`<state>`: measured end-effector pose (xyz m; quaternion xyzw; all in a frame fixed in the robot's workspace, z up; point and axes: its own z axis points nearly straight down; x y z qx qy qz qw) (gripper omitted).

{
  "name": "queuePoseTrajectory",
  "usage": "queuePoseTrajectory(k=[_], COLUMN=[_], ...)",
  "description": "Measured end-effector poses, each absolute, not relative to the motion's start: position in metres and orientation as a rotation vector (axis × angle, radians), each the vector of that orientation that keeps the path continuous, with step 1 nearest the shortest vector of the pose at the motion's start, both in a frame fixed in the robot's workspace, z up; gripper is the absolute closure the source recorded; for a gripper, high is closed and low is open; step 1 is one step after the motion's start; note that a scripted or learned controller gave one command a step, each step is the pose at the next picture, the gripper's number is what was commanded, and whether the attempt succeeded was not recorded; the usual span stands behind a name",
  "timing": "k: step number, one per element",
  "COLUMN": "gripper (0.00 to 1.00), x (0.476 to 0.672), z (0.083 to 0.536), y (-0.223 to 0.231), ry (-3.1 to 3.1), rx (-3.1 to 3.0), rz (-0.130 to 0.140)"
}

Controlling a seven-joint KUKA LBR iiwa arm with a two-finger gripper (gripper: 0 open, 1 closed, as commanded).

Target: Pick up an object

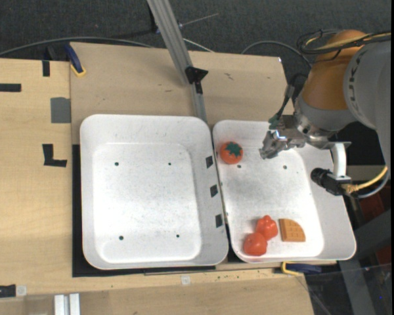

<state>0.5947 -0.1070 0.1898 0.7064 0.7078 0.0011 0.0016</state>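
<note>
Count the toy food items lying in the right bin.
4: a strawberry near the bin's upper left, and a pepper, a tomato and a waffle piece clustered near its bottom edge.

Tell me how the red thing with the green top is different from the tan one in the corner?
The tomato toy is round and red with a green top; the waffle-like toy is flat and tan. The tomato toy sits alone at the far end of the right bin, close to the gripper; the waffle-like toy lies at the near end beside two red toys. Both are small play foods.

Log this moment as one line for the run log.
task: pick up an object | gripper: above right bin, far end | nearest: tomato | near end: red pepper, red fruit, waffle | grasp: none seen
</note>
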Motion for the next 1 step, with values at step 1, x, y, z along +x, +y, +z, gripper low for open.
queuePoseTrajectory(k=[1], gripper=[1.0], x=[0.6], z=[0.2502], y=[-0.0999], ry=[2.221], rx=[2.215], rz=[0.005])
